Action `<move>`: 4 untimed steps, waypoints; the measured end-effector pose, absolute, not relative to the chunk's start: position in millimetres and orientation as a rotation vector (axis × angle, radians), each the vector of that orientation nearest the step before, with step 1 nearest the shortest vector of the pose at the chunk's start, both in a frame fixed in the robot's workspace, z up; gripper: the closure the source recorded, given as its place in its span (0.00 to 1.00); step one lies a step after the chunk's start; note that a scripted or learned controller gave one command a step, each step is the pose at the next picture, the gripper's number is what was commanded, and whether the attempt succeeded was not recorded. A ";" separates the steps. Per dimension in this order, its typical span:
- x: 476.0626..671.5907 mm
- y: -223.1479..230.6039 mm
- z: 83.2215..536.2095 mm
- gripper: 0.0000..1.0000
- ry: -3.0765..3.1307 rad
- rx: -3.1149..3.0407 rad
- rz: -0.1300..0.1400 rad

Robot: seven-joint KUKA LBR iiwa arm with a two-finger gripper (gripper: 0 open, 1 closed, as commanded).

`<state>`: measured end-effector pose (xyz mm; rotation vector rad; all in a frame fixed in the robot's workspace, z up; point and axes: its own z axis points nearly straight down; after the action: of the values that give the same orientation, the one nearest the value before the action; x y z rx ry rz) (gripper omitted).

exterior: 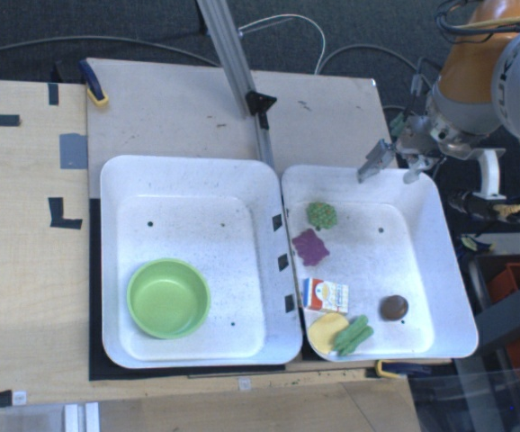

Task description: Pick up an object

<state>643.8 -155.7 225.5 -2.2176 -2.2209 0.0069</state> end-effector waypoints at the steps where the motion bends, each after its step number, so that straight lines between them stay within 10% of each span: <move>1: 639.9 -153.1 160.5 0.00 -2.219 -2.216 0.009; 2: 648.0 -152.8 103.2 0.00 -2.223 -2.222 -0.002; 3: 648.1 -151.9 114.4 1.00 -2.227 -2.219 -0.002; 4: 652.2 -141.4 170.3 1.00 -2.227 -2.221 -0.004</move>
<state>652.2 -141.4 170.3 -2.2210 -2.2265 -0.0042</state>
